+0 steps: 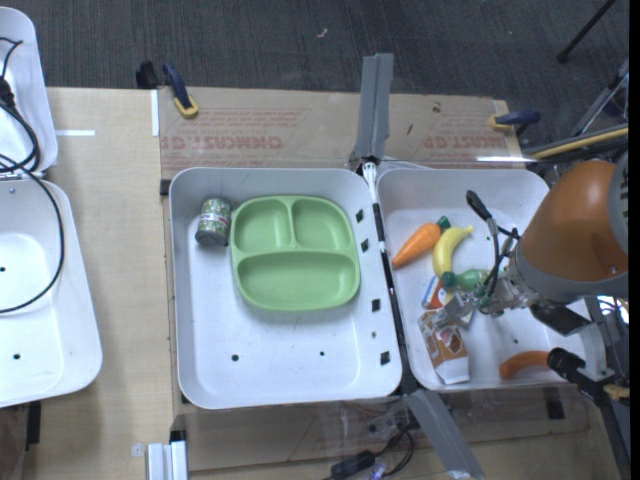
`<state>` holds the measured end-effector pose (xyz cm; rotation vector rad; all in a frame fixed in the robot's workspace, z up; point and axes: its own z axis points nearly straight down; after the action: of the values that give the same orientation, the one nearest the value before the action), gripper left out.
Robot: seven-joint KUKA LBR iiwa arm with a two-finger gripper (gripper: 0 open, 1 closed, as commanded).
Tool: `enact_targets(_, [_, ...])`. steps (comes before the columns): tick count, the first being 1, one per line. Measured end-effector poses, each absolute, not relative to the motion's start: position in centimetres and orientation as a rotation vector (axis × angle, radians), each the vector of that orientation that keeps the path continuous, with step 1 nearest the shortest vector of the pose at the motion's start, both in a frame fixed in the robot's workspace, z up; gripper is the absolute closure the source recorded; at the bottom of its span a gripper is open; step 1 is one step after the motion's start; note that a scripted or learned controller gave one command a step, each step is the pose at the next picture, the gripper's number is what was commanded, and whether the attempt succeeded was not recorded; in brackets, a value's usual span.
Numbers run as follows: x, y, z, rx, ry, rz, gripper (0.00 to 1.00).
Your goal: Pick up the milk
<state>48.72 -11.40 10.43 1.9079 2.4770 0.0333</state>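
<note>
Worktop [100, 118] carries two white bins. Left bin [200, 358] holds a green plate [295, 253] and a small jar [213, 221]. Right bin [410, 368] holds milk carton [445, 340] lying flat at the front, with carrot [415, 245] and banana [449, 249] behind it. My fingers [482, 300] sit just beside the carton's top; can't tell how wide they are. Risk: they close off-centre, and the carton slides or clutter gets nudged.

- The brown cardboard sheet [300, 128] behind the two bins has red letters on it. They are upside down and turned around, so they are hard to read.
- The milk carton [445, 346] in the right bin has a red and white label. Its words are too small to read.
- The small can [213, 221] in the left bin has a green label. No words can be read on it.
</note>
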Motion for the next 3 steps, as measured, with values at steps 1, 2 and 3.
enact_targets(1, [48.97,-10.66,10.52,1.633,2.638,0.022,0.0])
enact_targets(2, [49.07,-10.76,10.54,1.466,2.732,0.023,0.0])
enact_targets(3, [49.04,-10.31,10.56,1.322,2.802,0.015,0.0])
